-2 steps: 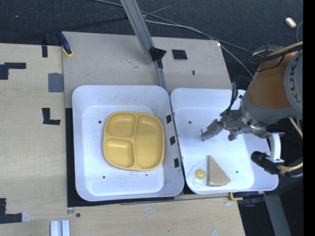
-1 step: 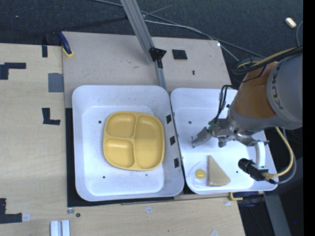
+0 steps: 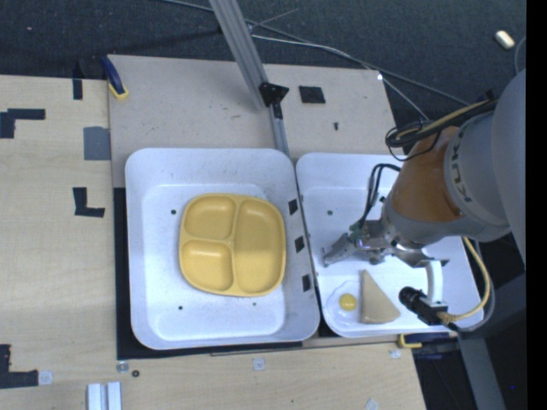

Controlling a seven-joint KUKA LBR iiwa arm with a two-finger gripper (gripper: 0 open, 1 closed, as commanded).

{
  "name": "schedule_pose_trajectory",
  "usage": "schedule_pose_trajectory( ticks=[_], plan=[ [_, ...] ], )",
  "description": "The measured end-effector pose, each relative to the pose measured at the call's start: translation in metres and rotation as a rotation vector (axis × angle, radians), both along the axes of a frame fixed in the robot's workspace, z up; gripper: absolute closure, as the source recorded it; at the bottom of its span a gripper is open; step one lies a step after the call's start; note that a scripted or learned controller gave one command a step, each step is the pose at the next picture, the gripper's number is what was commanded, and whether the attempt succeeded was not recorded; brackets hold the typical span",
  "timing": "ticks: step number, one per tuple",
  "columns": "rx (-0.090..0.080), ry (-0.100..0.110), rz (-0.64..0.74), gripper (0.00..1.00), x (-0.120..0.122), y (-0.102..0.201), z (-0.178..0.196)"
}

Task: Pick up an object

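The left bin (image 3: 141, 229) holds a yellow divided plate (image 3: 232, 244) with three compartments, lying flat near the bin's middle. The right bin (image 3: 329, 173) sits just beside it at 3 o'clock, the two rims touching along their shared edge.

In the right bin, toward 6 o'clock, lie a tan wedge-shaped piece (image 3: 374, 300) and, just beside it at 9 o'clock, a small yellow round object (image 3: 347, 301). The two are close, though whether they touch cannot be told.

The arm (image 3: 461, 178) reaches in from 3 o'clock, its orange band (image 3: 420, 186) above the wrist over the right bin. The gripper (image 3: 339, 250) hangs low over the bin floor, with the wedge at about 5 o'clock from it and nearby. Its fingers (image 3: 333, 251) point toward 9 o'clock; whether they are spread or pressed together cannot be told from here, and nothing is seen between them.

The tabletop (image 3: 205, 101) around the bins carries black tape marks (image 3: 312, 95), and a grey metal bar (image 3: 244, 45) slants down from 12 o'clock to the bins' shared corner.
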State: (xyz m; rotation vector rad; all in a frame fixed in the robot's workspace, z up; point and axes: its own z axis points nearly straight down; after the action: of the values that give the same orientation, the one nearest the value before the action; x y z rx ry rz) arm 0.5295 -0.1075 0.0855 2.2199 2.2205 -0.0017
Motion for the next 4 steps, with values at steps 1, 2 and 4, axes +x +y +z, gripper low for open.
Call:
schedule_pose_trajectory(
  ticks=[1,2,4],
  plan=[
    [0.001,-0.002,0.001,1.00,0.001,0.001,0.013],
    [0.002,-0.002,0.002,1.00,0.001,0.011,0.069],
    [0.002,0.000,0.001,1.00,0.005,0.009,0.131]
  ],
)
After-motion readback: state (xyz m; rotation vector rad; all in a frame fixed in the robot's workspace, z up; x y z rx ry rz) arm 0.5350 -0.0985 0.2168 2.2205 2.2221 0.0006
